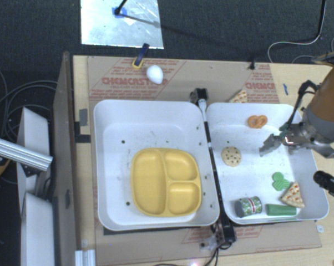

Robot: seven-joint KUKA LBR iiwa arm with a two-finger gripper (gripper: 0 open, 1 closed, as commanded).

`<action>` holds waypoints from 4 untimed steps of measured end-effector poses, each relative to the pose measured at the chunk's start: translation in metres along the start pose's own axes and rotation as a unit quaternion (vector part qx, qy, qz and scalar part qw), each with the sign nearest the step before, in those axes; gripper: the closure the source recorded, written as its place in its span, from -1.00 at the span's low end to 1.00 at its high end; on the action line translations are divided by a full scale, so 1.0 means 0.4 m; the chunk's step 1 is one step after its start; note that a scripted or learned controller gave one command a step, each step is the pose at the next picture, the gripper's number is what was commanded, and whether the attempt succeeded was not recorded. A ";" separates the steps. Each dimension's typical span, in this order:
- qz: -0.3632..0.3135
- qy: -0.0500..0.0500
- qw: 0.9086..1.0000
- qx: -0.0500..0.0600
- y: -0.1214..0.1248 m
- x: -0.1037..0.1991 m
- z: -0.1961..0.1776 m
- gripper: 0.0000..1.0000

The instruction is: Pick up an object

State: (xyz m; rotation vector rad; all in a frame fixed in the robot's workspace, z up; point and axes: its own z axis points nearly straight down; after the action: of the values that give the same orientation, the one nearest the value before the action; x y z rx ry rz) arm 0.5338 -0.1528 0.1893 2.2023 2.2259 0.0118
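Note:
The right bin (305, 165) holds a chocolate-chip cookie (231, 155), an orange pretzel (257, 122), a green leafy piece (279, 180), a pizza slice (292, 195), a green can (248, 206) lying on its side and a green stick (281, 209). My gripper (269, 143) hangs over the middle of this bin, reaching in from the right. It sits right of the cookie and below the pretzel, apart from both. Nothing is seen held in it.
In the left bin (111, 148) lies a yellow divided plate (166, 180). A white egg (154, 73) and a cracker-like wedge (239, 97) rest on the cardboard behind the bins. A black divider (207, 143) runs between the bins.

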 end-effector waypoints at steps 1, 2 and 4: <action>0.001 0.001 1.000 0.004 0.161 0.051 0.210 -1.00; 0.003 0.002 1.000 0.008 0.329 0.088 0.263 -1.00; 0.003 -0.001 1.000 0.005 0.336 0.015 0.227 1.00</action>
State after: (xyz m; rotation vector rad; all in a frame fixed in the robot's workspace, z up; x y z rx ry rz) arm 0.6692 -0.1457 0.1001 2.2134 2.2241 -0.0015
